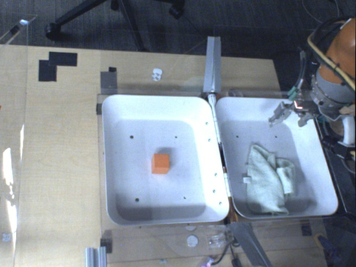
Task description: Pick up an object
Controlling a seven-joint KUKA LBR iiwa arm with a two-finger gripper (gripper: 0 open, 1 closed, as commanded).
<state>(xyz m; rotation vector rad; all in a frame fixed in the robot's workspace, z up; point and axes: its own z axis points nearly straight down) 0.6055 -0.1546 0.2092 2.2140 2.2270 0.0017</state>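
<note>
Camera view: gripper [290, 114] fingers spread, holding nothing, above right bin [328, 174] w/ cloth [268, 179].

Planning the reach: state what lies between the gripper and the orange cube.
In the camera view, between gripper and orange cube lies bare bin floor and the bins' shared rims.

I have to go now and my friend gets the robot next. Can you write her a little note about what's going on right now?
Gripper: open, holding nothing, above the far right corner of the right bin.
Things: a crumpled pale cloth lies in the right bin; a small orange block sits near the middle of the left bin.
Done: nothing picked up yet.
Left: lower onto one object, probably the cloth since it is nearer, close and lift.
</note>
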